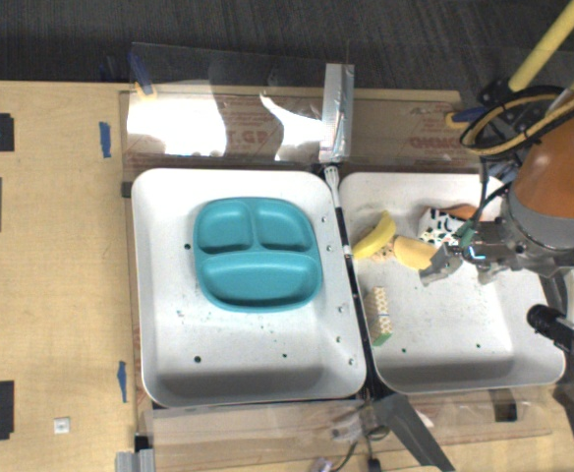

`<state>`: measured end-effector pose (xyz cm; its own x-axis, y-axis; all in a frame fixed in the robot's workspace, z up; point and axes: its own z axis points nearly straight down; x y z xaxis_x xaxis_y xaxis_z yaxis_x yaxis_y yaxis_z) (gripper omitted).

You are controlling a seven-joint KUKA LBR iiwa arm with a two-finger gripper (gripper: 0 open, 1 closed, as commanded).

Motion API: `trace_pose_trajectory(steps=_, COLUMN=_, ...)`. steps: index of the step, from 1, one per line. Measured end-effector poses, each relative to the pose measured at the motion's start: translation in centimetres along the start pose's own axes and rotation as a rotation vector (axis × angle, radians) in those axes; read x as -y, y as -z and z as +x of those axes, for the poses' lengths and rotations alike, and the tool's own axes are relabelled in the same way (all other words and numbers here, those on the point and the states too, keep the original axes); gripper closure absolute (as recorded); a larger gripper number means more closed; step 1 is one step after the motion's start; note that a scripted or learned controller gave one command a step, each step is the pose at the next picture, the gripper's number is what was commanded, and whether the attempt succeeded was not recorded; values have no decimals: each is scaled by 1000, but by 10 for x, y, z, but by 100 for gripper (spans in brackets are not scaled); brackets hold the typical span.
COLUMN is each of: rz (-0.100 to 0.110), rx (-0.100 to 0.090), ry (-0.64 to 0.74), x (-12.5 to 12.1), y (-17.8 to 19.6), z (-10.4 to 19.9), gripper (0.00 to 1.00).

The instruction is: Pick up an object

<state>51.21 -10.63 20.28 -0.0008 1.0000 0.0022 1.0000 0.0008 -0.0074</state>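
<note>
You see two white bins side by side across the middle of the frame; the left bin holds a teal divided plate lying flat near its centre, three compartments facing up. The right bin holds the loose objects: a yellow banana lies against the bin's upper-left area, close to the divider between the bins, and a pale orange rounded piece sits just beside the banana's lower right end, touching or nearly so. A small black-and-white patterned object lies just above and right of that piece, with something orange behind it, partly hidden by the arm. A small tan strip-shaped item lies along the bin's left wall, lower down. The arm enters from the right edge of the frame, orange band uppermost, and the gripper hangs low over the right bin's upper middle, its tip just right of the pale orange piece. You cannot tell from this angle how the claw stands, nor whether anything sits in it. Yellow and black cables loop in the upper right of the frame.
</note>
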Motion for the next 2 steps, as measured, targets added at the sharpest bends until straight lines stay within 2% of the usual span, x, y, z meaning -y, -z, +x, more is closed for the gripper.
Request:
trace_pose_trajectory(steps=1, rz=-9, rx=2, ry=96, x=31, y=-115, z=-12, gripper=0)
trace_pose_trajectory(steps=2, rz=-5, rx=1, ry=112, x=-27, y=-95, z=8, gripper=0)
